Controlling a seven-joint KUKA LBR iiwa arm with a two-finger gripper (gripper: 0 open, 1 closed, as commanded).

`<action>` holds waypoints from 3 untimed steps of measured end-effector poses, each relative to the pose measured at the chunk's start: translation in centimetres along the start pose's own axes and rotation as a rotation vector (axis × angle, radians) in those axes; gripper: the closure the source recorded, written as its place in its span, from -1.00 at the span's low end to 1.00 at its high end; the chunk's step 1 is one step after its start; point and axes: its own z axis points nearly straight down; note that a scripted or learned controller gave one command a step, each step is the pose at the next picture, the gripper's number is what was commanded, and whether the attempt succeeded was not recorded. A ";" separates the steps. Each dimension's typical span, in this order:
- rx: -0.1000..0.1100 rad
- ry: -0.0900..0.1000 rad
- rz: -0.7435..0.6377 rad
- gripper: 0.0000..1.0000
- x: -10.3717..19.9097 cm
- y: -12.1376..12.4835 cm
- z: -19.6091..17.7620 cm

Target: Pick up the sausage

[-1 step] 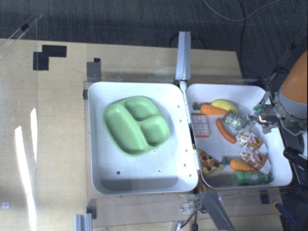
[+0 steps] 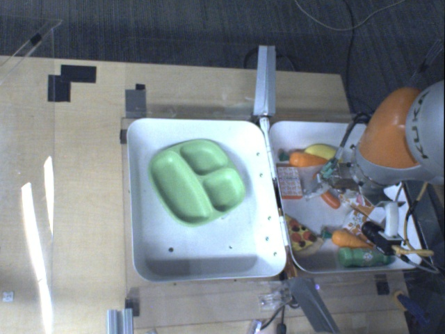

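- The small reddish-orange toy sausage (image 2: 331, 200) lies in the right shallow white bin (image 2: 300, 259), near its middle, beside the orange plastic carrot (image 2: 307, 160) and the yellow banana-like piece (image 2: 320, 149).
- The grey two-finger gripper (image 2: 332, 184) hangs just above the sausage; I cannot tell how the fingers stand in the clutter.
- This looks like the reach-and-descend step; no lift yet.
- Next it needs the fingers straddling the sausage, clear of neighbouring toys, before closing.
- The green divided plate (image 2: 199, 180) sits in the left white bin (image 2: 146, 256).

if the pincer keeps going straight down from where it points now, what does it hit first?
Most likely the sausage: the pincer hangs right above that small reddish piece in the right bin. Depth is unclear from this slanted view, so it could land on the bin floor beside it instead.
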 end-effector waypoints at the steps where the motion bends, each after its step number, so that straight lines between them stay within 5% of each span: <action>1: 0.014 0.001 -0.026 -1.00 -1.0 2.7 2.5; 2: 0.010 0.005 -0.027 1.00 -0.8 2.9 1.3; 3: 0.024 0.001 0.145 1.00 9.6 1.3 -12.0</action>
